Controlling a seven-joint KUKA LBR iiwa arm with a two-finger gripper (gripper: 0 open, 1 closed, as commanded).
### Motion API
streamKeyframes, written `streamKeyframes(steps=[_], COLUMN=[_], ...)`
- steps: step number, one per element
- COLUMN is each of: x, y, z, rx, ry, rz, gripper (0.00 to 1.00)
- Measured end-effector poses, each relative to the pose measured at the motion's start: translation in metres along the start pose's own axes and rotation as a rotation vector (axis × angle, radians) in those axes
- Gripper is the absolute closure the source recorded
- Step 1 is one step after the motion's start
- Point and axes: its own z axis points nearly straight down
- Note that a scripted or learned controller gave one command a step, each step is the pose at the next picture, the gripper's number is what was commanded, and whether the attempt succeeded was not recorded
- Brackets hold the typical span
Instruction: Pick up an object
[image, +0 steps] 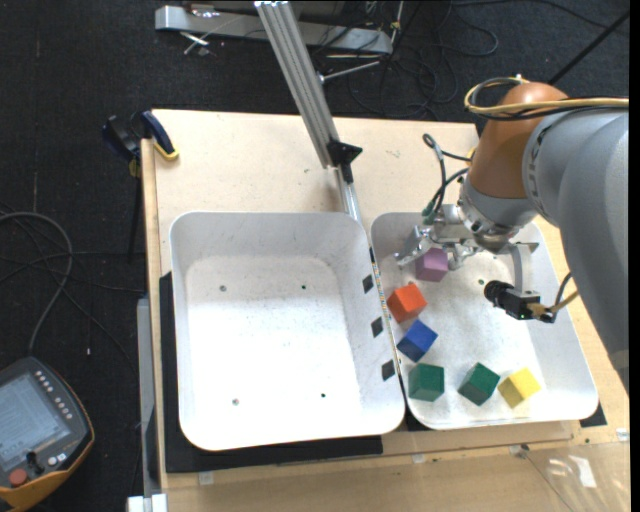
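The two-finger gripper sits in the right white bin, right of frame centre, directly over the small purple block. The metal fingers appear to flank the block's upper edge; whether they clamp it cannot be told. The step in hand is judged to be the grasp; the next move calls for a firm closure, then a vertical lift. An orange cube lies just below. The left white bin rests on the pale wooden counter, above black floor.

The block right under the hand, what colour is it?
Pale purple cube, in the camera view, right bin.
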Motion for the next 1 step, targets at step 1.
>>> streamKeyframes(steps=[1], x=[0.0179], y=[0.0229], z=[-0.0717], rx=[-0.007], ry=[-0.003], rz=[0.004], gripper=[0.0])
